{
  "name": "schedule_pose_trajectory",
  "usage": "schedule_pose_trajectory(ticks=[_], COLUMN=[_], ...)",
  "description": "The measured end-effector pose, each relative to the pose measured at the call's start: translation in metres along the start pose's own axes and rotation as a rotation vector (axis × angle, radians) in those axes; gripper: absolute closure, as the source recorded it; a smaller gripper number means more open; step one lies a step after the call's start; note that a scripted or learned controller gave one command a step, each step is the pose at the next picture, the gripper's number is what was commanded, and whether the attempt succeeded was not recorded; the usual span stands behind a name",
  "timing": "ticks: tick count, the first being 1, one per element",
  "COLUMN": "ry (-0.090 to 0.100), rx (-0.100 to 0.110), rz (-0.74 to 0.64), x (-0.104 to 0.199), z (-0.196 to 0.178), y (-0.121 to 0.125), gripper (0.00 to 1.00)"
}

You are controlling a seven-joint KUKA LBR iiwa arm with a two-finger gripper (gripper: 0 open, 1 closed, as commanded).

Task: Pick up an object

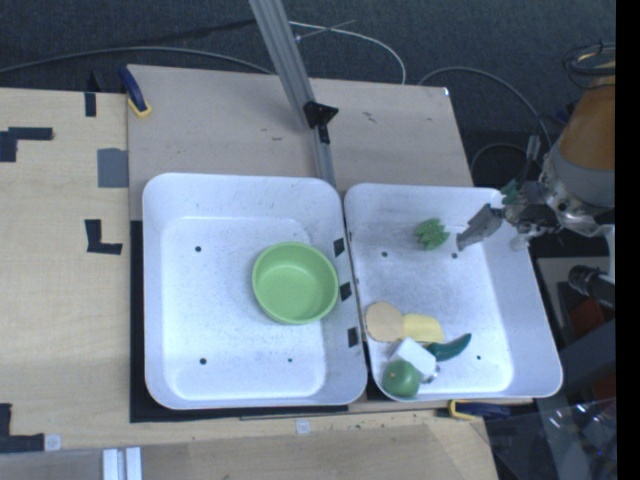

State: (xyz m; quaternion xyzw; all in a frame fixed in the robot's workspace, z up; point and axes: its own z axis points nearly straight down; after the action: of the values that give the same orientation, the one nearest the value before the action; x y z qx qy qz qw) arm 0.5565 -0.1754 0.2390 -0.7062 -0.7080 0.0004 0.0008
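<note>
The right bin [500, 298] holds a small green leafy piece [431, 233] near its back. A cluster lies at its front left: a tan round piece [384, 320], a yellow piece [423, 327], a white block [412, 355], a green ball [401, 378] and a dark teal curved piece [453, 346]. My gripper [482, 228] hangs over the bin's back right part, just right of the leafy piece and apart from it. Nothing shows in its grasp.
A green bowl [294, 282] sits in the left bin [190, 268], close to the divide between the bins. A grey slanted pole [285, 43] reaches down to the bins' back edge. Cables lie behind the bench.
</note>
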Motion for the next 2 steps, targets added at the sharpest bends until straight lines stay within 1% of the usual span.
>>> schedule_pose_trajectory(ticks=[1,2], ry=[0.0,0.0], rx=[0.0,0.006], rz=[0.0,0.001], x=[0.0,-0.002], z=[0.0,0.064], y=[0.0,-0.002], gripper=[0.0,0.0])
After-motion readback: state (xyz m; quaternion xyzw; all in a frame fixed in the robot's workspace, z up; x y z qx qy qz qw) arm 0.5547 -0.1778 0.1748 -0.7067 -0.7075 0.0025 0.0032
